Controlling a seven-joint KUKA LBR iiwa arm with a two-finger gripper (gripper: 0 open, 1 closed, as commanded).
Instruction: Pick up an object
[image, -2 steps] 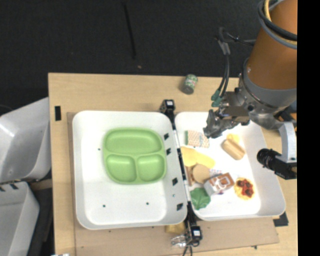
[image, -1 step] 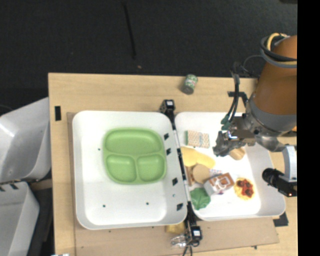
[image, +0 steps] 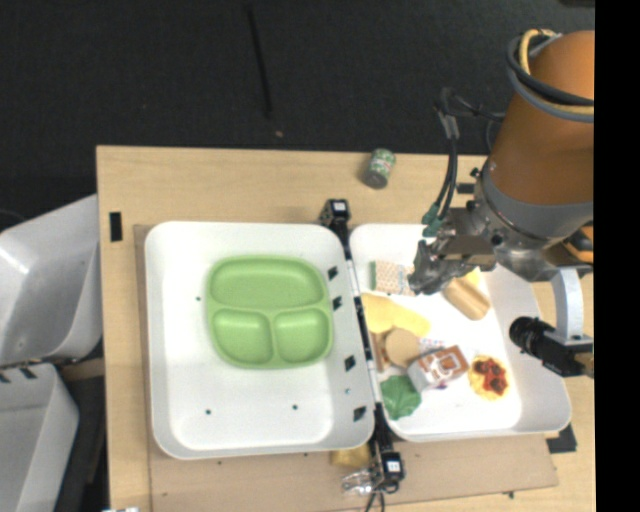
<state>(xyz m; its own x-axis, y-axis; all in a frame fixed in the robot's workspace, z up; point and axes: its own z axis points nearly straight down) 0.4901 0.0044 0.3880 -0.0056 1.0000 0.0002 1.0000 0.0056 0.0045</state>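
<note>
Two bins sit side by side: the left bin (image: 180, 400) holds one green tray (image: 268, 309), the right bin (image: 535, 400) about seven small items, including one tan roll (image: 468, 297) beside the gripper (image: 428, 275), whose grip state cannot be told.

The table (image: 230, 180) is pale wood, and both bins — left (image: 180, 420) and right (image: 540, 400) — are white. A light green divided plate (image: 268, 310) lies in the left bin. The right bin mixes colours: a yellow wedge (image: 395, 315), a tan roll (image: 467, 297), a dark green piece (image: 401, 396), a brown-and-white packet (image: 441, 366) and a yellow piece with red spots (image: 489, 377). The arm (image: 545, 140) is orange over grey.
</note>
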